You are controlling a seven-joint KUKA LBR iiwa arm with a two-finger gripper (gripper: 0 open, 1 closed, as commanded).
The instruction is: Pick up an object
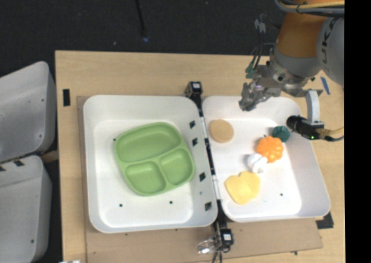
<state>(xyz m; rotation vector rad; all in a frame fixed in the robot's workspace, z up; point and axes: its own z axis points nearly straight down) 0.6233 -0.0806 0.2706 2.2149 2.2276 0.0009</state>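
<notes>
My gripper (pixel 249 102) hangs over the back edge of the right bin (pixel 290 201), with nothing visible between its fingers. In front of it and to the left, a round tan cookie-like disc (pixel 221 130) lies on the bin floor. Further right sits an orange pumpkin-shaped toy (pixel 270 147) with a dark green piece (pixel 281 132) at its top. A small white object (pixel 257 162) lies just below the pumpkin. A pale yellow apple-shaped toy (pixel 243 187) rests near the bin's front.
The left bin (pixel 98 198) holds a green divided plate (pixel 154 157) with three compartments. A ridge with black clips (pixel 204 157) separates the two bins. Bare wooden bench (pixel 145 73) lies behind both bins.
</notes>
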